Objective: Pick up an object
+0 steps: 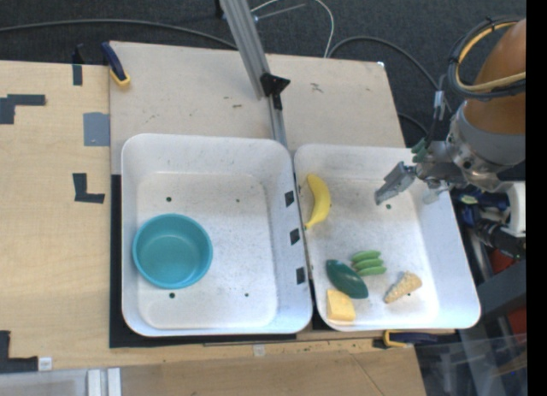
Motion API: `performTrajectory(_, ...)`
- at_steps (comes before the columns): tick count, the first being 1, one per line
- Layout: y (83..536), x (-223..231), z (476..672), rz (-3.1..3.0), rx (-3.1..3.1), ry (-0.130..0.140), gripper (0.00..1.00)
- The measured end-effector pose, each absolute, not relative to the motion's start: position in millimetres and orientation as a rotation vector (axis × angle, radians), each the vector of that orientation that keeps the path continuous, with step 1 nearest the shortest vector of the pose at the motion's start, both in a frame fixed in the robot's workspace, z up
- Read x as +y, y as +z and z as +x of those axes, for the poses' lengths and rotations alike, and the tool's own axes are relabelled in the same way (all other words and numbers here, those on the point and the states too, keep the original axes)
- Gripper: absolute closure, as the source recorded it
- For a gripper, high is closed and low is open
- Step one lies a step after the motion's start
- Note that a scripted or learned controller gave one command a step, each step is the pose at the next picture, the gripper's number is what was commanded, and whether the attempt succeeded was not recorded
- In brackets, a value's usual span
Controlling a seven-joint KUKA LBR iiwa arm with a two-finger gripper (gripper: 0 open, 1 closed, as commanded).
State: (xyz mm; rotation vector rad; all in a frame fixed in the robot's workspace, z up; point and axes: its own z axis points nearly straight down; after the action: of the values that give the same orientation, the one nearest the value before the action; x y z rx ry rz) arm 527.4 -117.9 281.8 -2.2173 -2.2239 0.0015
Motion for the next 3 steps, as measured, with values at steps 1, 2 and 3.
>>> performTrajectory(1, 282, -118, 527.3, -2.218, -2.224, 0.002, 0.00)
performTrajectory(2, 224, -112, 534.0, -2.216, -2.219, 0.008, 0.00)
performTrajectory(3, 166, -103, 526.5, -2.216, -2.218, 0.008, 0.00)
